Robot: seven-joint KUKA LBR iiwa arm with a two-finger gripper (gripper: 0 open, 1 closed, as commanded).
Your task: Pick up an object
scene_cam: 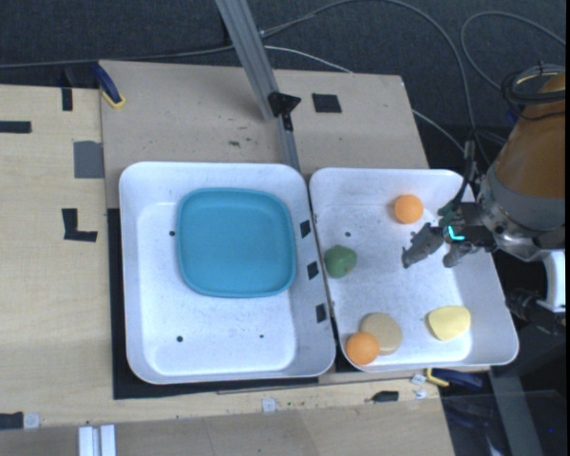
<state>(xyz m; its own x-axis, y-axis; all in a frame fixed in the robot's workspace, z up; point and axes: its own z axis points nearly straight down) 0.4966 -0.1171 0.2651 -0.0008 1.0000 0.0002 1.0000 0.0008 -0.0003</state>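
Gripper (420, 250) over R white shallow bin (483, 288), mid-bin, nothing between fingers; open or pressed together: can't tell, too dark/small.

Nearest candidate: small orange ball (408, 208), upper part of R bin, just above-left of gripper, apart from it. Judged light, smooth, prob. rolls if nudged; take across widest part, centred.

Others in R bin: green round lump (340, 261) near L wall; yellow rounded piece (448, 323), beige round piece (383, 332) touching second orange ball (362, 349) at front. L white bin (147, 283) holds blue square plastic plate (236, 241).
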